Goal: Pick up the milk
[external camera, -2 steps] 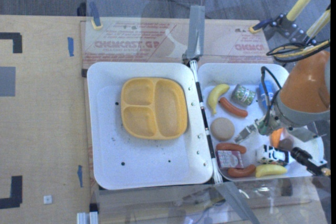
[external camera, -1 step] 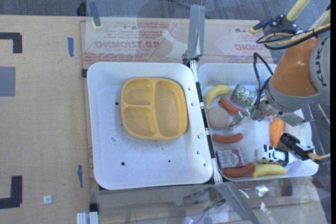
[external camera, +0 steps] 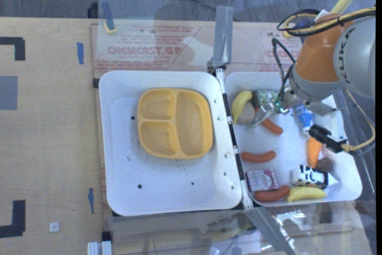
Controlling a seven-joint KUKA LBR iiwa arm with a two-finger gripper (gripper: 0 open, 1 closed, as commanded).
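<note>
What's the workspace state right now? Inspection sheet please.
Surface: wooden bench bearing two white bins, left bin and right bin.
Job's things: milk, black-and-white carton, lying near right bin's front right corner, apart from the gripper.
Clutter: yellow divided plate in left bin; two bananas, three sausages, carrot, pink packet in right bin.
Grippers: gripper low at right bin's back, beside a banana; finger state unclear.
Cables: yellow and black cables on arm.
Surroundings: blue tape marks.
</note>
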